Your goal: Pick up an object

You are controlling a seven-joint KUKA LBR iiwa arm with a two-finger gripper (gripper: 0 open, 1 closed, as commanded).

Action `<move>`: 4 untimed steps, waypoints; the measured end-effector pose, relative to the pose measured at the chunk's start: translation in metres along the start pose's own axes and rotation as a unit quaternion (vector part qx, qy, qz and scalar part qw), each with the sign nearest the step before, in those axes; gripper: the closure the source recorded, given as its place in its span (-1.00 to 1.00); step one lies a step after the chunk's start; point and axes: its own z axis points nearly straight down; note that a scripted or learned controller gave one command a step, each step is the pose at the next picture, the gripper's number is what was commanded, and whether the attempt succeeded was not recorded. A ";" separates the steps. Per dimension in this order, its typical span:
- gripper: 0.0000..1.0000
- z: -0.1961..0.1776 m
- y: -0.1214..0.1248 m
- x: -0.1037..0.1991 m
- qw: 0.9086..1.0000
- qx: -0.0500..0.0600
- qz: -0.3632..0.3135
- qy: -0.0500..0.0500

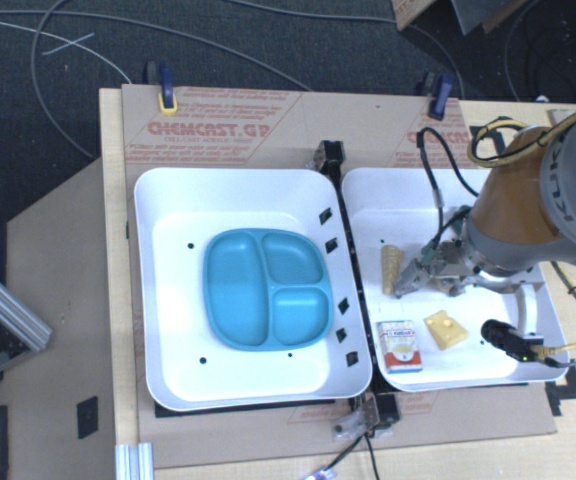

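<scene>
**Pincer low in the right bin**

The pincer [415, 276] hung just beside the tan cone [392, 262], to its right; whether it was open, I cannot tell. A yellow block [445, 329] and a small carton [400, 345] lay nearer.

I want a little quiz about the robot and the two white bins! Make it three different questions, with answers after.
1. True or false: the blue plate lies in the right bin.
2. Which thing lies nearest the camera view's bottom edge of the right bin?
A. the tan cone
B. the small red and white packet
C. the yellow block
3. Fill in the missing word: the blue plate has ___ compartments.

Key
1. False. It lies in the left bin.
2. B. The packet sits by that bin's near rim, beside the yellow block.
3. Three. The gripper is over the right bin, beside the tan cone.
</scene>
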 end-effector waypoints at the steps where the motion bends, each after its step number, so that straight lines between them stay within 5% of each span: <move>1: 1.00 -0.012 0.001 0.000 1.000 -0.002 0.000 0.000; 4: 1.00 -0.168 0.004 0.006 1.000 -0.006 -0.001 -0.002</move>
